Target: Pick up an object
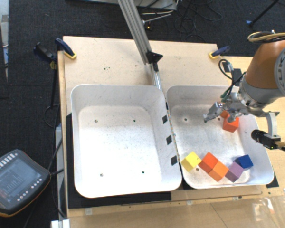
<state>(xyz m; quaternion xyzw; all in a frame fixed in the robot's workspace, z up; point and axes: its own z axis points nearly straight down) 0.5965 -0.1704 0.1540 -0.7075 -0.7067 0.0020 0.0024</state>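
My gripper (221, 114) hangs over the upper right part of the right bin (199, 90), coming in from the right below the arm's orange band. A red-orange block (231, 124) sits just below and to the right of the gripper, touching or nearly touching it; I cannot make out whether it is held. Along the bin's front edge lie a yellow block (191, 161), two orange blocks (209, 161) (219, 170), a purple block (234, 172) and a blue block (245, 162).
The left bin (80, 127) adjoins the right one along a shared ridge. A slanted metal pole (137, 30) runs from the back down to that ridge. A teach pendant (14, 182) lies at the lower left, off the bench.
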